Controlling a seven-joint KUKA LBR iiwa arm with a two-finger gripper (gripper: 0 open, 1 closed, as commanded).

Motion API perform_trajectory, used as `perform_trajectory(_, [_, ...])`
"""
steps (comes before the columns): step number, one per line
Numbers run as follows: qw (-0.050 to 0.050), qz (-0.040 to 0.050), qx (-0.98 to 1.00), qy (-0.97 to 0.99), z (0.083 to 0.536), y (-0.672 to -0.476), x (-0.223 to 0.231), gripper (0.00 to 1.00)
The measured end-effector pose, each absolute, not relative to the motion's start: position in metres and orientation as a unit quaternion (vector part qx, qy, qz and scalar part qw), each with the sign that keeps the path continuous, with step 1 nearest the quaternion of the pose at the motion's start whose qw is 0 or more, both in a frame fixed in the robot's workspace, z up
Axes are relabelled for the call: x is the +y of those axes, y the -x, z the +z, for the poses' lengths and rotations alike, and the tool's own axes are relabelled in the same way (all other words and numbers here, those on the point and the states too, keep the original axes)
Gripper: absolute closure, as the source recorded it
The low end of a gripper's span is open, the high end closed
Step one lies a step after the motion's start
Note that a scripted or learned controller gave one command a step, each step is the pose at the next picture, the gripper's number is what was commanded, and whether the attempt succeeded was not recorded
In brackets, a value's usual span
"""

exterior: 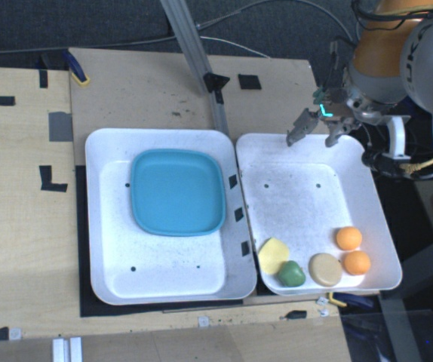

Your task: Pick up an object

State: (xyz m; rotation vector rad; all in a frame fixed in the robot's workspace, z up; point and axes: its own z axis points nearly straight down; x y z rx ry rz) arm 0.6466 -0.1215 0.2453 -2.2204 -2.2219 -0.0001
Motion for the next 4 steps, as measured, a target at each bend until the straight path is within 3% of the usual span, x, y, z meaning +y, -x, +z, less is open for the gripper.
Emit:
perform_trajectory(1, [0.0,0.0,-0.707,0.707,0.245,-0.647,-0.122,0.0])
perform_trajectory(4, [0.002,0.002,-0.707,0.707,0.102,-0.649,-0.131,0.0])
